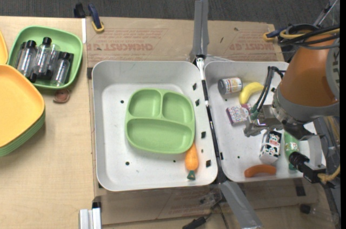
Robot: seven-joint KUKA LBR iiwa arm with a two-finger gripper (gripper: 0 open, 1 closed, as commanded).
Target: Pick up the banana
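From the camera view you find the banana (250,92) lying near the far edge of the right bin (219,160), just beside a small can (231,85); it looks light, smooth and curved (likely a stiff plastic toy), so take it across the middle of its curve. The arm (305,79) leans in over the bin's right side with the pincer (254,126) low near the bin's middle, close to the banana's near end, and whether it is open or closed you cannot tell.

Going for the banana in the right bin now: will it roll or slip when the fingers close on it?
The banana is curved and lies flat, so it probably won't roll, though it may pivot if pushed at one end. Its skin looks smooth, likely a bit slippery. The can beside it lies on its side and could roll if nudged.
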